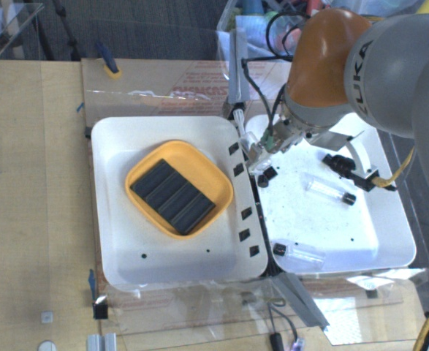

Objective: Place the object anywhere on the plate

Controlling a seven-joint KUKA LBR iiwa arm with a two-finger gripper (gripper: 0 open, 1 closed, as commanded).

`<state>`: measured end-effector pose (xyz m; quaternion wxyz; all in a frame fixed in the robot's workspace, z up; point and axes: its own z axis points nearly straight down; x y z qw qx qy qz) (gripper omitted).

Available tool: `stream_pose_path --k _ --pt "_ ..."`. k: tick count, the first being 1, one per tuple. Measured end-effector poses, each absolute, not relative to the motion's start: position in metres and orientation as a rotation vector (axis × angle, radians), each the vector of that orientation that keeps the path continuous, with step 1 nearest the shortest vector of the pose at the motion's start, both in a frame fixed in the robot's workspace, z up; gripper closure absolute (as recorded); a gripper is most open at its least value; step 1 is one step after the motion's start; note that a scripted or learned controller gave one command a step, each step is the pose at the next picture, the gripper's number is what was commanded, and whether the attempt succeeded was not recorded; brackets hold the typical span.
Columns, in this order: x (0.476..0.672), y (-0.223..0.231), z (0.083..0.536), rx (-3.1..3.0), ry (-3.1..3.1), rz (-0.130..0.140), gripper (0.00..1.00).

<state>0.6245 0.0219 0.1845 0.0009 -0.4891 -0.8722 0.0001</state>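
I see two white bins (119, 258) on a wooden bench (24, 196); my gripper's (262, 159) opening I cannot tell.

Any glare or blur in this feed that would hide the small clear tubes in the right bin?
Camera view: the right bin is brightly lit and nearly washed out, so the clear tube shows faintly against it; the gripper area is soft and hard to read; the yellow plate in the left bin is evenly lit and sharp.
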Motion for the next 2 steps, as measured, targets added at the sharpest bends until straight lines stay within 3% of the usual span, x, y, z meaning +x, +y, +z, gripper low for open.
stream_pose_path --k 2 --pt "0.616 0.061 0.185 -1.353 -2.835 -0.001 1.0"
